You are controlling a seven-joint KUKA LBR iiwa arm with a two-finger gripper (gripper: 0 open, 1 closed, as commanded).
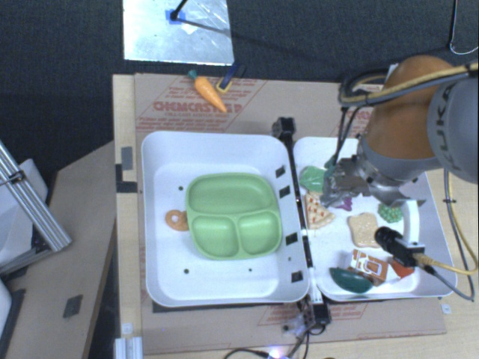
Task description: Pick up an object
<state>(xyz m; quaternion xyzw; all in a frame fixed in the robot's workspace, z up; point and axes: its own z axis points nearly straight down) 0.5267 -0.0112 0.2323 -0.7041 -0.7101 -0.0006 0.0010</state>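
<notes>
Toys crowd the right bin, which is where the pick has to happen. The end effector hangs low over the upper left part of that bin, just above a purple toy and beside a green leafy piece; whether it is open or closed cannot be told, since the wrist hides its tips. Nothing can be seen held.

Close by lie a waffle-like piece, a toast slice, a small broccoli, a printed carton and a dark teal piece. All look like light, stiff plastic play food, likely smooth and a little slippery, with no sign of being fragile. The flat ones, toast and waffle, offer little height, so an edge pinch would probably slip. The purple toy, lumpier and directly underneath, seems the better candidate: a hold across its narrower width looks sensible.

The left bin carries a green divided plate and a small pretzel; a toy carrot rests on the worktop beyond.
</notes>
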